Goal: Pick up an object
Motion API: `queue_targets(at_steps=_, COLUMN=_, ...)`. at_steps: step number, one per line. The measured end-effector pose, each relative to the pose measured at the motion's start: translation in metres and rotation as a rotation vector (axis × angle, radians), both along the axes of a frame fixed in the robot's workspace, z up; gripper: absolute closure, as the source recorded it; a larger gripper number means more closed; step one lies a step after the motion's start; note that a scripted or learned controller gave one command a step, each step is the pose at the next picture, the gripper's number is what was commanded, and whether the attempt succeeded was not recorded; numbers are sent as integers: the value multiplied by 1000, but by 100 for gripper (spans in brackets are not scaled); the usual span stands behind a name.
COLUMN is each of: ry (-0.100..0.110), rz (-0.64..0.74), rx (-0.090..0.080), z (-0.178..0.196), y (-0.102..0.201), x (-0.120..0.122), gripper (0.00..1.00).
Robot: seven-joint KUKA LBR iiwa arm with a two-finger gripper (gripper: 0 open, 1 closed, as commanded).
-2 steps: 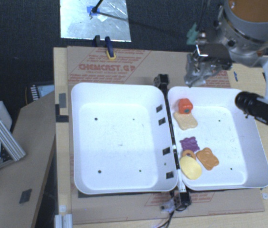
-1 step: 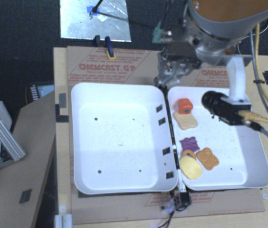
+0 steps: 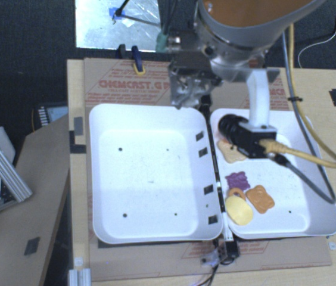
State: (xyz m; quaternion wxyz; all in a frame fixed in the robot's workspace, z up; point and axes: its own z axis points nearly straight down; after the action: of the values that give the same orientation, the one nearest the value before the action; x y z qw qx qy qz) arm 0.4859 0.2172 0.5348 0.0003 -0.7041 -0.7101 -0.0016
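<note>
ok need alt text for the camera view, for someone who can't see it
A grey and orange arm reaches over two white bins, its gripper above the far end of the divider between them. The right bin holds a yellow piece, an orange piece, a purple piece and a tan piece; the left bin sits beside it.

Wooden bench [image 3: 49,177], brown printed cardboard sheet [image 3: 126,83], two white bins [image 3: 150,171] side by side
</note>
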Motion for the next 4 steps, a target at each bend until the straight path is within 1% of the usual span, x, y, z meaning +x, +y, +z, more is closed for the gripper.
queue_targets(at_steps=1, ry=0, rz=-2, rx=-1, z=0, y=18, x=0, gripper=100)
queue_targets(at_steps=2, ry=16, rz=-7, rx=-10, z=-212, y=16, x=-1, gripper=100)
queue_targets(at_steps=3, ry=16, rz=-8, rx=-9, z=-363, y=15, x=-2, gripper=100)
queue_targets(at_steps=4, ry=1, rz=-16, rx=-6, z=-336, y=-65, x=2, gripper=100)
